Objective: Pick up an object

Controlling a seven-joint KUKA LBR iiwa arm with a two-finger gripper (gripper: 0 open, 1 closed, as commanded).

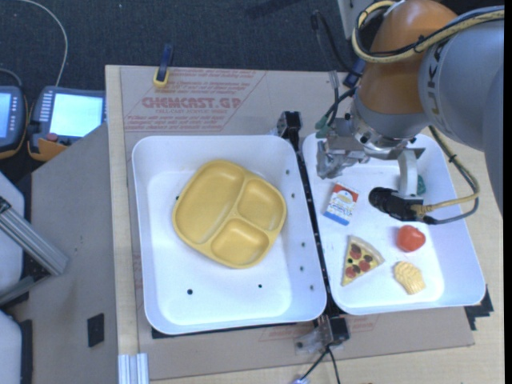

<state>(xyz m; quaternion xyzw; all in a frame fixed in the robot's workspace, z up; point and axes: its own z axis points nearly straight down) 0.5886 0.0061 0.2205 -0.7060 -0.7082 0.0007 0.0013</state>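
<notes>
Now my pincer (332,165) hangs at the far-left corner of the right bin (460,290); whether it is apart or together, I cannot tell. Nearest is the small carton (342,204), just beside it, so I judge it my target.

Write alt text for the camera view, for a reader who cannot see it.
A grey arm with an orange band hangs over the right white bin, which holds a small carton, toy tomato, pizza slice and yellow toy. The left bin holds a yellow divided plate.
</notes>
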